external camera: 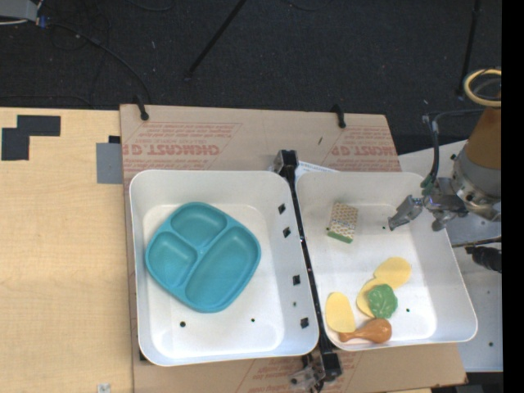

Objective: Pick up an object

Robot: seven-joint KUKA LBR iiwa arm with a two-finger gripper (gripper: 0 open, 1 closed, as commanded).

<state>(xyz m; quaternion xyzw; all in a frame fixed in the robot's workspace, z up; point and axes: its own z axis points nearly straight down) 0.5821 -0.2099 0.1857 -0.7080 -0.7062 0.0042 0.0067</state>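
Dark carpet is filling the top of the frame. Left bin (139,219) is holding a teal plate (203,255). Right bin (458,301) is holding toy food (372,301) and a sponge (343,221). Gripper (419,211) is hovering open, grasping nothing, at right.

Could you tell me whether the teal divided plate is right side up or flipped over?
Right side up: the teal plate shows its three recessed compartments.
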